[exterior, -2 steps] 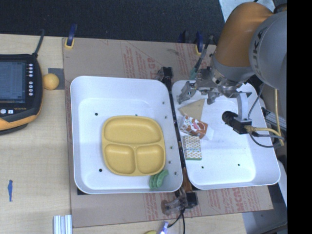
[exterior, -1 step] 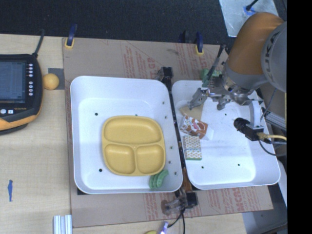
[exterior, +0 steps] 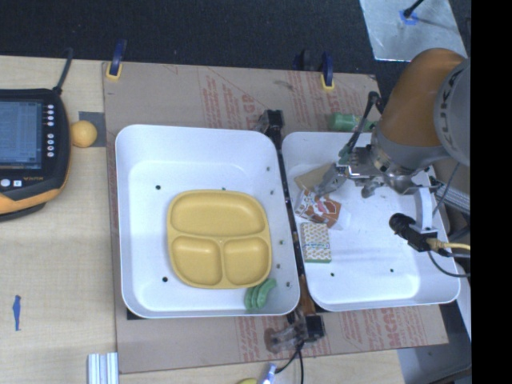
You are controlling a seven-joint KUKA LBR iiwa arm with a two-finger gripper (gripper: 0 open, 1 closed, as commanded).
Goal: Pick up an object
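In the right bin (exterior: 376,290) lie a red-and-white snack packet (exterior: 321,210) and, just below it, a small green-and-white box (exterior: 316,242), both near the bin's left wall. My gripper (exterior: 330,182) reaches in from the right and hangs low over the bin's upper left part, just above the packet and beside a tan flat piece (exterior: 310,175). Nothing is visibly held in it. The left bin (exterior: 140,162) holds a yellow divided plate (exterior: 218,237) and a small green object (exterior: 260,294) at its lower right corner.
A teach pendant (exterior: 28,150) lies at the far left with a yellow ball (exterior: 82,133) beside it. A small green item (exterior: 344,122) sits on the cardboard behind the right bin. Blue clamps (exterior: 117,57) hold the cardboard's far edge.
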